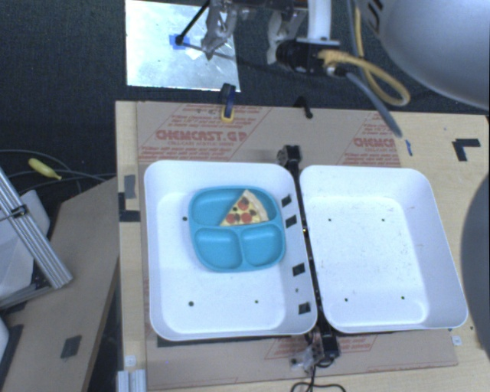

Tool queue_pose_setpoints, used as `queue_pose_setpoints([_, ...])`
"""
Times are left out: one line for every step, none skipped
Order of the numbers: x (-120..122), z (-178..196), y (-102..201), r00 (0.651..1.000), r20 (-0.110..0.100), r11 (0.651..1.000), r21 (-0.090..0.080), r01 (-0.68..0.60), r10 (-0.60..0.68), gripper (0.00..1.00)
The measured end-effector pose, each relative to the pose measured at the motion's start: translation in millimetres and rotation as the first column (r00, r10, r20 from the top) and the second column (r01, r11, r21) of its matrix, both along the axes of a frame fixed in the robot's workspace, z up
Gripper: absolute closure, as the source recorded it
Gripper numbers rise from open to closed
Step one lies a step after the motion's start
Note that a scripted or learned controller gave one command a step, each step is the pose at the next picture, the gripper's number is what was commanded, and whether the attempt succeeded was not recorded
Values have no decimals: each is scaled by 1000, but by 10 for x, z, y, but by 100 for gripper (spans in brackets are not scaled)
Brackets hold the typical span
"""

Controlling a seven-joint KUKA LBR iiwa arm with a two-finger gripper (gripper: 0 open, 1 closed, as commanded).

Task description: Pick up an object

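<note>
Grey arm [436, 46], smooth rounded casing (blurred, close to lens); yellow cable [375, 76] looping beside white fitting [318, 23].

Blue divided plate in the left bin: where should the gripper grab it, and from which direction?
Probably the blue divided plate by its raised rim, coming straight down from above. It lies flat in the left bin, so only the rim offers an edge; avoid the pizza slice in its upper compartment.

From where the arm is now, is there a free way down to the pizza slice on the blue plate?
Probably yes. The pizza slice lies uncovered in the top compartment of the blue plate in the left bin, with nothing above or around it. The plate's low dividers beside it might crowd the gripper.
</note>
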State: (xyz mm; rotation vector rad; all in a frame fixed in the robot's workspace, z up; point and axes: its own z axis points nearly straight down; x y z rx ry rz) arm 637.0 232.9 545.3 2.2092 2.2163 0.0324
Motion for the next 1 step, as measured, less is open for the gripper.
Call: queue_pose_setpoints([330, -271, -726, 1000, -23, 1000, -8, 10, -10, 0])
